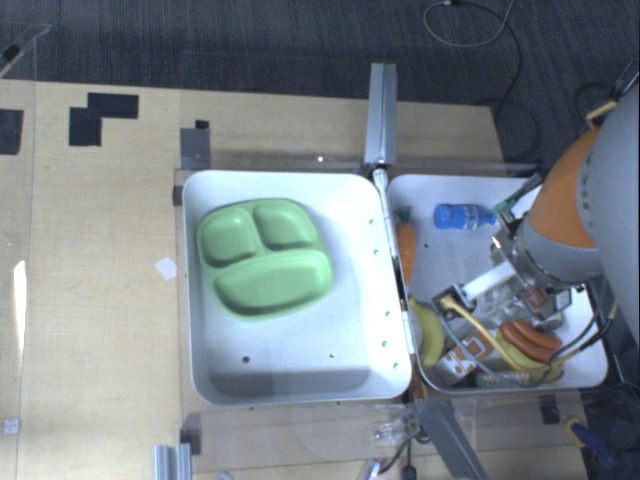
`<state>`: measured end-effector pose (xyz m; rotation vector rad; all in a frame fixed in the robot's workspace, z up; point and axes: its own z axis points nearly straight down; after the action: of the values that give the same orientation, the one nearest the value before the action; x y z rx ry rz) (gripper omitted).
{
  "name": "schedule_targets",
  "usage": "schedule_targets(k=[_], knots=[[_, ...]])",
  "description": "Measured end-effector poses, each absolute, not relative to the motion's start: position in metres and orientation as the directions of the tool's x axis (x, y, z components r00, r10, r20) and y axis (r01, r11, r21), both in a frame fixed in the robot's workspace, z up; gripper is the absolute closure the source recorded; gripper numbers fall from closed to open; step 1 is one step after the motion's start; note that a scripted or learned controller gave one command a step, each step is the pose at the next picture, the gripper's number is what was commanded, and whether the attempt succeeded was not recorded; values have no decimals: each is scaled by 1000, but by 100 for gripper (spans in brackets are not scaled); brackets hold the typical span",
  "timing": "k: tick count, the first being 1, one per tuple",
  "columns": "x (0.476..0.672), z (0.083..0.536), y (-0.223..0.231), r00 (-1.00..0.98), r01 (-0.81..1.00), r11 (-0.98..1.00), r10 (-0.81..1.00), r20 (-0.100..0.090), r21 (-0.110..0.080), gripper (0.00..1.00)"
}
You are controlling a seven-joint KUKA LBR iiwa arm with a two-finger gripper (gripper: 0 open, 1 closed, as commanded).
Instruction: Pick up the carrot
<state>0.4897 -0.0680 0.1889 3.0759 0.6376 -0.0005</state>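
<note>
Right bin (600, 373) crowded; carrot (406, 251) against its left wall, tool (520, 293) apart, grip state unclear.

One fixed camera above the pale wooden tabletop (100, 298), looking down at a slant, moderately near, two shallow white plastic bins (290, 383) side by side mid-frame, dark carpet floor (250, 18) along the top

The grey arm (590, 208) reaches in, pincer (500, 303) lowered.

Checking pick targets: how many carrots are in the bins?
1. The carrot lies along the right bin's left wall. Others may be hidden under the arm.
</note>
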Motion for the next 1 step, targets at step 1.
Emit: schedule_targets(k=[1], knots=[[488, 184, -61, 947, 321, -947, 321, 2, 0, 100]])
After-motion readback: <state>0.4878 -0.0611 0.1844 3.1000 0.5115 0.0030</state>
